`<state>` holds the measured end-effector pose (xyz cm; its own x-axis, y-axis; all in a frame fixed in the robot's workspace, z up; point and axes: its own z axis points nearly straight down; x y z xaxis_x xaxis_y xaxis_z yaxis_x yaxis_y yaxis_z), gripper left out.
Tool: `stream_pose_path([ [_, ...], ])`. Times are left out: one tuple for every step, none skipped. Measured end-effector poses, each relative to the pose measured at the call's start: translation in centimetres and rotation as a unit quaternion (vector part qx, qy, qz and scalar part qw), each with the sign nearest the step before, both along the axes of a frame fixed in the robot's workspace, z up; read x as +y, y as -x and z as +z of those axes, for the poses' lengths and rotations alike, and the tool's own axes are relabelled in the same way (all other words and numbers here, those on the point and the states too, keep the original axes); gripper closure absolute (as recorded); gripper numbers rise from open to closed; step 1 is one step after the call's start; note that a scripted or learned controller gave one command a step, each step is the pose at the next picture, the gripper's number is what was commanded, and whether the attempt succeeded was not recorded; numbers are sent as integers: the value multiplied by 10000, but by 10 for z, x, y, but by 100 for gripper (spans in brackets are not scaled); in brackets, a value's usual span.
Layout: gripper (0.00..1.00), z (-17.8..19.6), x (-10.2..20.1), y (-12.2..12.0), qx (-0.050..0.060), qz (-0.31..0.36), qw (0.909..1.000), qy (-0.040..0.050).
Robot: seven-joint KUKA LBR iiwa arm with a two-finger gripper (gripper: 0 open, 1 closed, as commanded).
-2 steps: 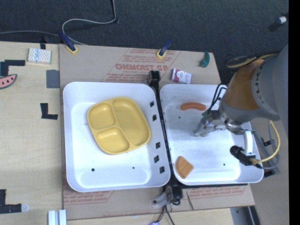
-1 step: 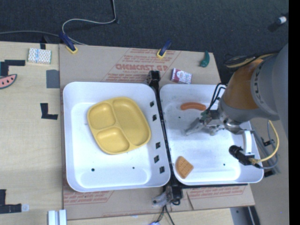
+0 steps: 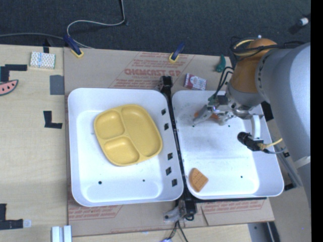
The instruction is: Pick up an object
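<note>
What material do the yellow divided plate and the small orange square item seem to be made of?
The yellow divided plate looks like moulded plastic: one even colour, rounded compartment ridges, a soft sheen. The small orange square item in the right bin looks matte with a faint grid, perhaps a toy cracker of plastic or foam; the view is too coarse to decide.

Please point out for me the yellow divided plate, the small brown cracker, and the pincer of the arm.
yellow divided plate [image 3: 128,134]: camera view, on its central ridge.
brown cracker [image 3: 198,179]: camera view, on its top face.
pincer [image 3: 202,116]: camera view, between its fingertips.
</note>
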<state>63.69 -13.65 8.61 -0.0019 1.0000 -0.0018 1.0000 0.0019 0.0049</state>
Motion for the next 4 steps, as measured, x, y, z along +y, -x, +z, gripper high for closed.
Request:
stream_pose_path([
  [0, -2, 35, -29, 94, -17, 10000, -15],
  [100, 9, 34, -31, 50, -3, 10000, 11],
  [0, 8, 34, -30, 53, -3, 10000, 16],
  [0, -1, -26, -31, 49, -12, 10000, -2],
])
